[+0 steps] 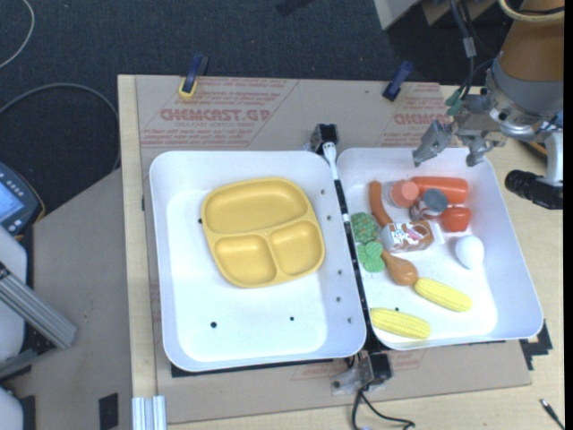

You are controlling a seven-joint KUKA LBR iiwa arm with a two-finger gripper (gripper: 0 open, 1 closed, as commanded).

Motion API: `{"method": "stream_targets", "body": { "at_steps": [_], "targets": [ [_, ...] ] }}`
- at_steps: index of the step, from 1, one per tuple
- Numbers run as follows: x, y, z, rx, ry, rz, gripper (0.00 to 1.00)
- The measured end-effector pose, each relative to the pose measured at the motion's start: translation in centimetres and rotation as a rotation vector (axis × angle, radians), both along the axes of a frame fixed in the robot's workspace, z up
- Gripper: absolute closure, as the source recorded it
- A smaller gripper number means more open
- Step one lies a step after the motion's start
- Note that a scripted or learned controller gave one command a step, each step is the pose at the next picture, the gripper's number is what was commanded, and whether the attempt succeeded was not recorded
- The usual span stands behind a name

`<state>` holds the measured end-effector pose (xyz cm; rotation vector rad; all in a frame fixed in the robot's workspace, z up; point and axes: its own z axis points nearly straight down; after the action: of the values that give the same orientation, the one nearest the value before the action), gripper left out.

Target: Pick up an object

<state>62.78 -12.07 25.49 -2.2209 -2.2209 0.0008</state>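
STEP: I'm hovering the pincer (455, 143) spread open and holding nothing over the right bin's (515, 267) far edge | TARGET: toy food is lying clustered there, orange carrot (440, 187) nearest | NEXT: I'm judging a descent, then closing.

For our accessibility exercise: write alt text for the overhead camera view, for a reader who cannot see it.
A robot arm's open claw hovers over the far edge of the right bin, which holds a heap of toy food. The left bin holds a yellow divided plate.
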Motion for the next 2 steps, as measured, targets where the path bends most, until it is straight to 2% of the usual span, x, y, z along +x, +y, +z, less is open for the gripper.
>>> {"method": "stream_targets", "body": {
  "at_steps": [1, 2],
  "targets": [
    [-3.8, 6.1, 2.8, 0.003, -0.001, 0.007, 0.0],
    [-4.0, 11.8, 4.0, 0.002, -0.005, 0.007, 0.0]
  ]
}}
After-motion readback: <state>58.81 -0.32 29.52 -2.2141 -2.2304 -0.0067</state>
